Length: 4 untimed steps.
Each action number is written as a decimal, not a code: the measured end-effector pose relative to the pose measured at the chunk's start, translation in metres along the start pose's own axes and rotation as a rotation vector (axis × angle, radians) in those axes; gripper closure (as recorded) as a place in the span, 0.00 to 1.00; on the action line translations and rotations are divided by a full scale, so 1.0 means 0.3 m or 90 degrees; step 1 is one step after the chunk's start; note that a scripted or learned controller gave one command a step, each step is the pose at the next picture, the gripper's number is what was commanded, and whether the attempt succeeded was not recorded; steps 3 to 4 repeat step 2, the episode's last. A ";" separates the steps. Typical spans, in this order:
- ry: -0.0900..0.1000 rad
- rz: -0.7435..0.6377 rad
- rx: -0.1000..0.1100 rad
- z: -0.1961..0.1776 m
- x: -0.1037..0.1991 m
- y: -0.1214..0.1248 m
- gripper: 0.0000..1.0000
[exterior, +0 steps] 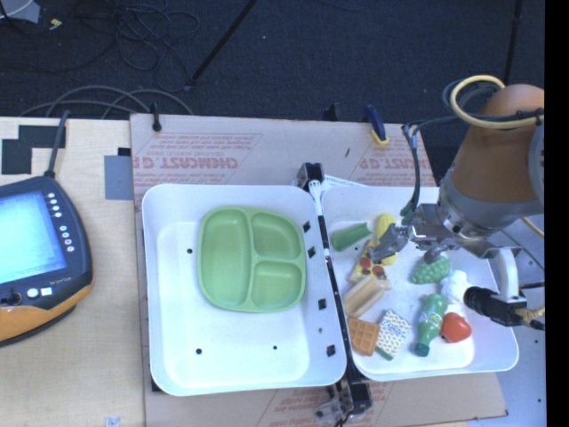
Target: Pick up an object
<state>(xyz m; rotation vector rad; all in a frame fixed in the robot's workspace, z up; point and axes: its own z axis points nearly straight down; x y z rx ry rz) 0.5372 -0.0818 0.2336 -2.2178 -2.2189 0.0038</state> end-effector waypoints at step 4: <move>0.000 0.000 0.000 0.487 0.003 -0.075 0.00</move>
